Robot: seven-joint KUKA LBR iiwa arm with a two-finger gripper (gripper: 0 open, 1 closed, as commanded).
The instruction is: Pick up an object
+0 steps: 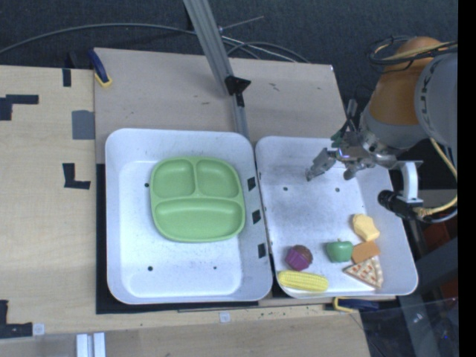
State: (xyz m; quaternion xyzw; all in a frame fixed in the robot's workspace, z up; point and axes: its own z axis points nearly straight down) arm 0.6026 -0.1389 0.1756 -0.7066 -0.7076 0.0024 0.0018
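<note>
Gripper [331, 171] poised over the bare upper part of the right bin [297, 199], fingers spread wide, holding nothing. Toy foods cluster at the bin's near edge: corn cob [303, 280], purple fruit [300, 257], green pepper [339, 251], pizza slice [365, 272]. Best approach: descend vertically onto one isolated piece, straddling it.
</note>
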